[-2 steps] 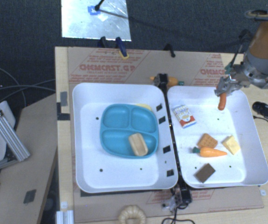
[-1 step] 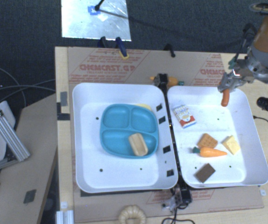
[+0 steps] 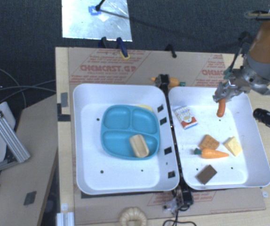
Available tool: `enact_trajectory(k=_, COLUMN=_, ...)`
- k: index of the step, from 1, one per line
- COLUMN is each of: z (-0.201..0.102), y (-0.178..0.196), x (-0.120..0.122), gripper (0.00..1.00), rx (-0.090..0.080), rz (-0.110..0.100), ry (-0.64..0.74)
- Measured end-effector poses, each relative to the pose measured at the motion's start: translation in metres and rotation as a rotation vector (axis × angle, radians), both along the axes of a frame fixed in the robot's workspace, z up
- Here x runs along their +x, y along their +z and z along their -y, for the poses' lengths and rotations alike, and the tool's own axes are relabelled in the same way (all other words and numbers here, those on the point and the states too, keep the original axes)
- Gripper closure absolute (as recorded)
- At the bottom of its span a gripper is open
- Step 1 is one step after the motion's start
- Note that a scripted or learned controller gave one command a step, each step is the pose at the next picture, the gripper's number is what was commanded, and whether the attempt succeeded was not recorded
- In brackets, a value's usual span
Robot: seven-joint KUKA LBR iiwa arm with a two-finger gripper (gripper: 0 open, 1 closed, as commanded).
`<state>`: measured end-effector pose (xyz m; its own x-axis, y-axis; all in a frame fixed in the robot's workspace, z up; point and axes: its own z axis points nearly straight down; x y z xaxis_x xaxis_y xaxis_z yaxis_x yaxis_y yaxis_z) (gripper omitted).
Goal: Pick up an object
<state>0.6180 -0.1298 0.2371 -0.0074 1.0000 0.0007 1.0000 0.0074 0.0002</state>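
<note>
Hanging from the gripper [image 3: 223, 97], an orange sausage [image 3: 220, 108] over the right bin [image 3: 255, 140]

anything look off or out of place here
Mostly tidy. One oddity: a yellow piece is half hidden under the blue divided plate in the left bin. Also, an orange sausage-like piece hangs just below the gripper.

Bench [image 3: 139, 62] under two white bins [image 3: 90, 173].

1. "CHEMCAST GP" in red, upside down, printed on the brown sheet [image 3: 107, 68] under the bins, at its far left.
2. The same red print repeats at far right, partly hidden.
3. Carton [image 3: 185, 117] print is unreadable.
</note>
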Motion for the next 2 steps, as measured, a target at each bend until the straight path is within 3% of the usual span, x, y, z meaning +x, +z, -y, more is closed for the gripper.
enact_trajectory(k=2, z=-0.075, y=0.002, x=-0.086, gripper=1.00, rx=0.001, rz=-0.002, ry=0.000)
